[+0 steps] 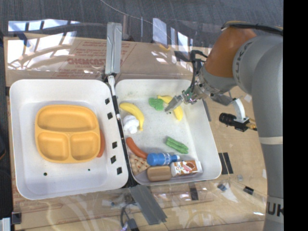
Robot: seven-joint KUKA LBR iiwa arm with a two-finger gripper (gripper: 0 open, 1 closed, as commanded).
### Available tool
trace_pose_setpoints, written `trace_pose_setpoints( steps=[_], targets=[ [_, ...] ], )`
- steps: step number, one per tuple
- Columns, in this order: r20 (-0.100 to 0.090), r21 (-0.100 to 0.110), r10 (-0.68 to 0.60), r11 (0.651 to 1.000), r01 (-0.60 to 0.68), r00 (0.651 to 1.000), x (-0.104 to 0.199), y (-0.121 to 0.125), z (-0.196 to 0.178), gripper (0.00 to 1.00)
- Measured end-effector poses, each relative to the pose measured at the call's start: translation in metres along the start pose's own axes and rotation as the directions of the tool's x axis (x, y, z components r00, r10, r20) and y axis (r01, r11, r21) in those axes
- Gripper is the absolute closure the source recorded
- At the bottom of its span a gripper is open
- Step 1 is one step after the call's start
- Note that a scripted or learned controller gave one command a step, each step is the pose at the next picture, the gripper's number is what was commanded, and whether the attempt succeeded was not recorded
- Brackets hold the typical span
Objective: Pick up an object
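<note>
Right bin (204, 143), near wall: bottle (162, 158), brown block (159, 173) and sachet (185, 167) lying together. Farther in, the claw (174, 104) is hanging just over a yellow piece (177, 111) beside a green one (156, 103); finger spread is impossible to make out.

Thick grey cylindrical robot arm (263, 76) | glossy orange band (230, 52) is seen above wrist | black cable (196, 65) is routed alongside.

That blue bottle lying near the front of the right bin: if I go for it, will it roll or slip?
Probably. The blue bottle lies on its side, so its round body may roll when nudged. It looks like smooth plastic, likely slippery. The brown block touching it may block rolling forward.
</note>
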State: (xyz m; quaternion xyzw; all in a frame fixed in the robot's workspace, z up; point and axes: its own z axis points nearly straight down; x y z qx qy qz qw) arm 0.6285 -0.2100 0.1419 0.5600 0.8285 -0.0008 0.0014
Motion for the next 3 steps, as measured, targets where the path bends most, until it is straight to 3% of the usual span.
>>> trace_pose_setpoints(
  steps=[1,2,3],
  targets=[
    [-0.002,0.000,0.290,0.957,-0.290,0.957,-0.011,0.027,0.049,0.00],
    [-0.003,0.000,0.284,0.959,-0.284,0.959,-0.010,0.029,0.038,1.00],
    [-0.003,-0.001,0.658,0.753,-0.658,0.753,0.053,0.054,-0.072,1.00]
  ],
)
